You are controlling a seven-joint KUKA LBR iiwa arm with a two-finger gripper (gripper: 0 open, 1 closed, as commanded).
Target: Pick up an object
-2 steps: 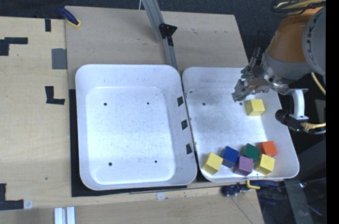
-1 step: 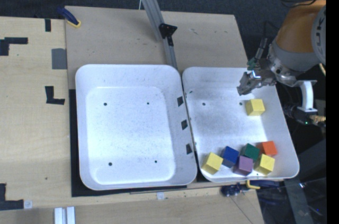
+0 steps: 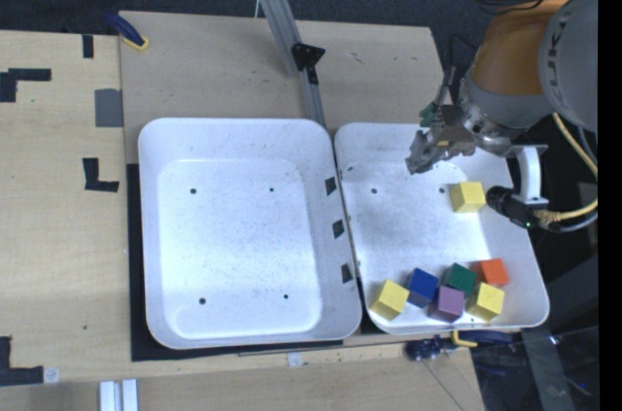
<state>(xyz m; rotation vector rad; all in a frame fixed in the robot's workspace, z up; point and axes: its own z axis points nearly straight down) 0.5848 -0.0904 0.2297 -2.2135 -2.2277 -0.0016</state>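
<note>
1. Over the right bin (image 3: 362, 205), far half, hangs the gripper (image 3: 420, 161); cannot tell its state from this angle, and nothing visible is carried.
2. Nearest candidate: lone yellow cube (image 3: 467, 196), just right of and nearer than the gripper, apart from everything else, close to the bin's right wall.
3. Remaining objects cluster at the near right corner: yellow block (image 3: 391, 298), blue cube (image 3: 423, 285), purple cube (image 3: 450, 301), green cube (image 3: 461, 279), orange cube (image 3: 494, 272), second yellow cube (image 3: 488, 301). All touching or nearly so.
4. Left bin (image 3: 155, 166) holds nothing worth targeting.
5. Risks, judged from this layout:
   - Straight descent from the present spot likely lands on bare bin floor, since the gripper is offset from the lone cube. Empty grasp.
   - Lone cube sits near the wall; a slight misalignment could nudge it against the wall instead of capturing it.
   - Going for the cluster risks wedging on neighbours, or pushing cubes apart without a grip.
</note>
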